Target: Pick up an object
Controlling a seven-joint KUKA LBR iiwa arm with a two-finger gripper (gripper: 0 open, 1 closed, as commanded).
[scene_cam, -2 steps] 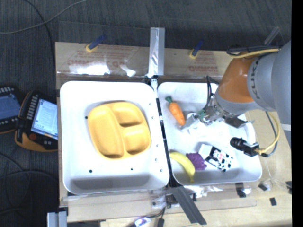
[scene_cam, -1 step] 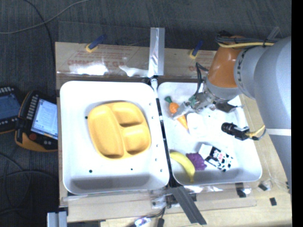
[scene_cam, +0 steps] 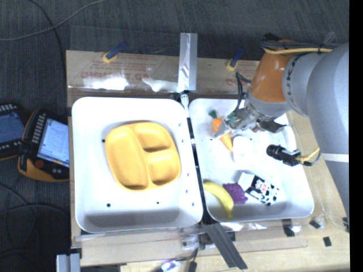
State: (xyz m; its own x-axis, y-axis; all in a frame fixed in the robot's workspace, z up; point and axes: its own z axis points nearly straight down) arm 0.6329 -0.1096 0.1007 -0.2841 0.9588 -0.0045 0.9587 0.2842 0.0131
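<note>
The arm's gripper (scene_cam: 241, 118) hangs low over the small orange carrot-shaped toy (scene_cam: 216, 123), seemingly lining up a grab; the grip state I cannot tell.

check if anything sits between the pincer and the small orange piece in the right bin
Nothing visible does. The pincer hangs low over the upper part of the right bin, with the small orange piece just to its left and bare white floor between them. The yellow wedge lies below that path, not across it.

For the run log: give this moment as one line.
arm: over right bin | gripper: near carrot, holding nothing seen | banana, purple toy: front | yellow tray: left bin
</note>
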